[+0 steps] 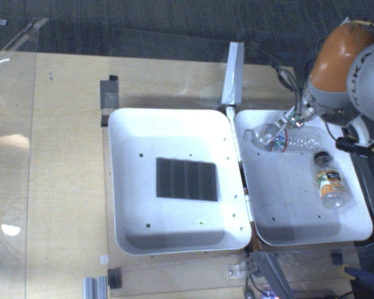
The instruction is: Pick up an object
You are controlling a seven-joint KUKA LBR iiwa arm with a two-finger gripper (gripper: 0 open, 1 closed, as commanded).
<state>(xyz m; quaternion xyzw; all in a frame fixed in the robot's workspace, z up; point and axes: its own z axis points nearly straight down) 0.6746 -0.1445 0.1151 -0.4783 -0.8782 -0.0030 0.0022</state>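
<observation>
A clear plastic bottle (pixel 280 139) lies on its side at the far end of the right bin (pixel 299 223). My gripper (pixel 292 119) hangs at that bottle's upper right edge, close to it or touching it, below the orange band of the arm (pixel 340 55). A second small bottle with a yellow label and a dark cap (pixel 330 180) lies toward the right side of the same bin. In the left bin (pixel 131 136) a dark ribbed rectangular pad (pixel 187 179) lies flat at the middle.
A grey upright bar (pixel 232 73) stands behind the gap between the two bins. A black cable (pixel 352 145) runs by the right bin's far right rim. A clear panel (pixel 12 142) covers the bench on the left.
</observation>
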